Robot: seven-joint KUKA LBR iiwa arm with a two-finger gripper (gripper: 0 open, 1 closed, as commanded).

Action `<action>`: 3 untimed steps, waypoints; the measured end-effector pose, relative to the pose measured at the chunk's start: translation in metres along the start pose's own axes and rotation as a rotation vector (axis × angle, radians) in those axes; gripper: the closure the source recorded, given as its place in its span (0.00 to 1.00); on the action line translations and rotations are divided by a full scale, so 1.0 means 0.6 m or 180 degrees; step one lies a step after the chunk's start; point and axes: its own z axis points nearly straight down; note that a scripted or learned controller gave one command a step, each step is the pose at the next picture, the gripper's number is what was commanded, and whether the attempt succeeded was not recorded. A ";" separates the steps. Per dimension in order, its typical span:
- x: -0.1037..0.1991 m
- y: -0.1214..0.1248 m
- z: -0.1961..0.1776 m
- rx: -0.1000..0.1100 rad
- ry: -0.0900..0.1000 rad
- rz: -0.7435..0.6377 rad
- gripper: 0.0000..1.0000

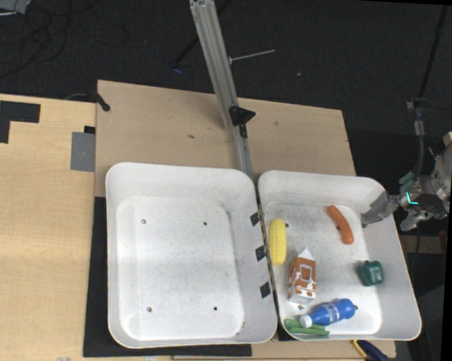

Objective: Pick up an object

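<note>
Looking down, you count two white bins: the left bin (178,257) and the right bin (402,304). It holds one corn cob (278,241), one orange sausage (341,223), one small carton (303,275) with unreadable print, one green object (371,272), one blue bottle (329,313). The gripper (402,207) hangs over the right rim, nothing between its spread fingers.

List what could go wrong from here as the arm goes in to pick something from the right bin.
The gripper sits at the right bin's rim, so a descent could clip the wall. The blue bottle lies against the green item, so a grasp might catch both. The corn lies close to the bin's inner wall, leaving little room.
</note>
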 end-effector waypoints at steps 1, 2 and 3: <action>-0.005 0.002 0.106 0.0020 0.0005 0.0002 0.00; -0.007 -0.001 0.179 0.0015 0.0005 0.0004 0.00; 0.002 0.009 0.258 0.0015 0.0006 0.0005 0.00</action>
